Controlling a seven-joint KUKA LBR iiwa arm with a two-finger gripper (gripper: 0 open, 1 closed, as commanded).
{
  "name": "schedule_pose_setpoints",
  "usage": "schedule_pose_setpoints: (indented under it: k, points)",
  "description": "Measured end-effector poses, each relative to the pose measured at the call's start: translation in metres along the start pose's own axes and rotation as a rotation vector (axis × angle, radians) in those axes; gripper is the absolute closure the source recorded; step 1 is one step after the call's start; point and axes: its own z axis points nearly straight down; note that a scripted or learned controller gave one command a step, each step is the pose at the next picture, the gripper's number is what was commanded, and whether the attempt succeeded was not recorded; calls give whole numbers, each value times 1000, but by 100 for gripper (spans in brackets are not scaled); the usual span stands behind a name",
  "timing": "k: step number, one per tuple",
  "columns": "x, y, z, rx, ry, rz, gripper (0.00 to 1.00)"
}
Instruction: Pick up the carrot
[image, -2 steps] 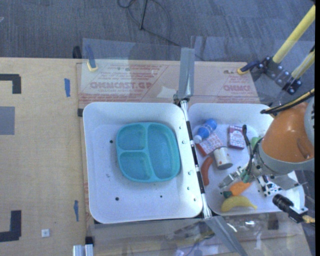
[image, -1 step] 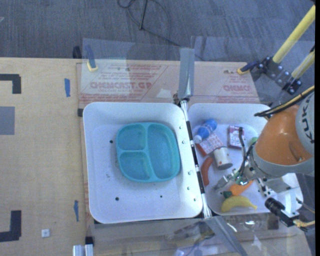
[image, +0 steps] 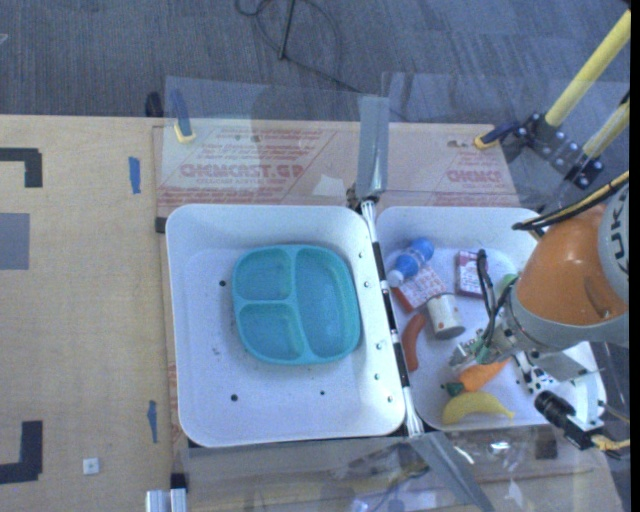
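Banana (image: 477, 406) lies nearest you; just above it the carrot (image: 482, 374) runs two to eight o'clock, directly beneath your pincer (image: 487, 350), whose spread you cannot tell.

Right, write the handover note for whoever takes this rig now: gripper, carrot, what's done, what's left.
Gripper: down in the right bin, directly over the carrot's upper end; whether it has closed on it cannot be seen.
Carrot: lying in the right bin near the front, just above the banana, not lifted.
Nearby: red sausage-shaped toy and small cylinder to the carrot's left; teal divided plate in the left bin.
Done: arm positioned at the carrot.
Left: confirm the grasp, lift the carrot out.
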Motion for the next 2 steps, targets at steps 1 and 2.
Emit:
schedule_pose_setpoints:
  k: [1, 2]
  points:
    - [0, 0, 0, 0, 0, 0, 0]
    - [-11, -5, 11, 7, 9, -85, 0]
